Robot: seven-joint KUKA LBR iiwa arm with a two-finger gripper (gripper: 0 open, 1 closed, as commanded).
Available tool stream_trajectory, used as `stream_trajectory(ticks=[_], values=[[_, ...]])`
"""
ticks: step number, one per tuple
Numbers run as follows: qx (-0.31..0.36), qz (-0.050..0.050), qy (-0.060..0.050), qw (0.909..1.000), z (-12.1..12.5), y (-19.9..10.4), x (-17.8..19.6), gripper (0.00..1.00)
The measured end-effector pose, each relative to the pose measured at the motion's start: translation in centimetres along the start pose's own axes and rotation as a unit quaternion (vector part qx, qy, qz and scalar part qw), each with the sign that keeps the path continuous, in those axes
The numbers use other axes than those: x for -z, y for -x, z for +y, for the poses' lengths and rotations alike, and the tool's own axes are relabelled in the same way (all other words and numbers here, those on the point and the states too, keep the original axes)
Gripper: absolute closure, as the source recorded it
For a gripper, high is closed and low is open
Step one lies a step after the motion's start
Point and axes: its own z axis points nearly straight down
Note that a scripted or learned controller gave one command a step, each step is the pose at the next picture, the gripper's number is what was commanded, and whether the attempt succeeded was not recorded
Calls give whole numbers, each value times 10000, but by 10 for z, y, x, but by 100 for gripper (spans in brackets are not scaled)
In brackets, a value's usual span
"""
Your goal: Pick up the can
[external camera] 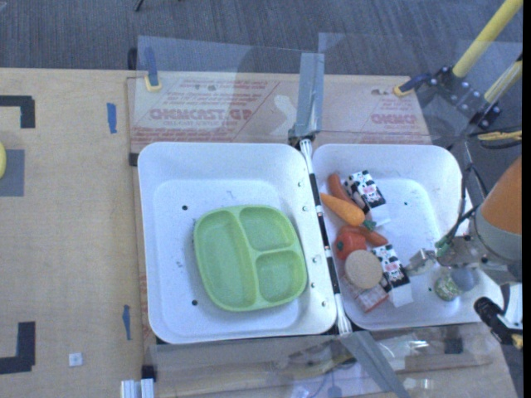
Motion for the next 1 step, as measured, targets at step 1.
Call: stream_trajectory(ticks=[1], values=[[730, 3, -23, 9973, -2, 3, 0, 0]])
